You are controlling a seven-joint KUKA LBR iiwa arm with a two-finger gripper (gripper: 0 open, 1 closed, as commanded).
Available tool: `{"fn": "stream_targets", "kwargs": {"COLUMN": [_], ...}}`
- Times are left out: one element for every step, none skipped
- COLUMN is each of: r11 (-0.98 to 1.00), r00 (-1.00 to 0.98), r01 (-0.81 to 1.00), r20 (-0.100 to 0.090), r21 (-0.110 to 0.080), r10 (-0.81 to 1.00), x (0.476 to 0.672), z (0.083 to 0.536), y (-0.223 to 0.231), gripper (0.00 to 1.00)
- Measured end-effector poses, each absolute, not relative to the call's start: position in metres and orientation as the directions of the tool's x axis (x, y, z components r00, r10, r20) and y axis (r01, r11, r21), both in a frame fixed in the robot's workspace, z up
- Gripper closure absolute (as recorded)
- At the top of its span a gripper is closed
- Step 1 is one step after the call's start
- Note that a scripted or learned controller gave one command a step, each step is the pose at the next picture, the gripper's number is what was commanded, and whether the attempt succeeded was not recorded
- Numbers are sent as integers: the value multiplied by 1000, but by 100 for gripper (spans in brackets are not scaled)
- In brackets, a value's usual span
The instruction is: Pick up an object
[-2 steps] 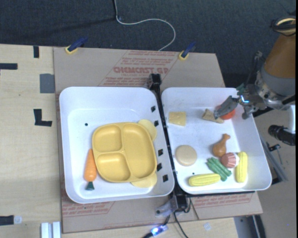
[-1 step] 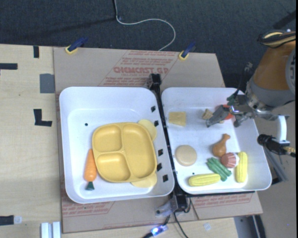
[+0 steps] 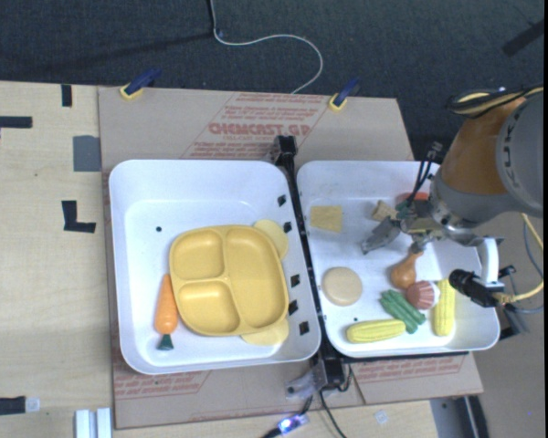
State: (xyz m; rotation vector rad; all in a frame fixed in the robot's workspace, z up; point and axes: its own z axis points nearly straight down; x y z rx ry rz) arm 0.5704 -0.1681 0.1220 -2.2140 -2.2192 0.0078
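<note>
Gripper [image 3: 393,231] low in right bin [image 3: 347,182], above brown pear-shaped piece [image 3: 404,268]; state of fingers impossible to tell, nothing visibly held. Small tan item [image 3: 381,210] partly hidden behind gripper. Yellow slice [image 3: 276,237] tucked under divided plate [image 3: 228,276].

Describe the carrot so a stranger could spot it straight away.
Look in the left bin, which holds a yellow divided tray. The carrot lies along the tray's left edge, near the bin's front left corner. It is the only orange thing in that bin, long and tapered, with a small green tip at its near end.
</note>
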Motion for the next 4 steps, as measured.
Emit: {"fn": "stream_targets", "kwargs": {"r11": [3, 3, 0, 1], "r00": [-3, -3, 0, -1], "r01": [1000, 1000, 1000, 1000], "r20": [-1, -2, -1, -1], "r21": [-1, 1, 2, 3], "r10": [1000, 1000, 1000, 1000], "x": [570, 571, 562, 565], "z": [82, 95, 147, 189], "y": [-167, -167, -170, -171], "gripper": [0, 100, 100, 100]}}
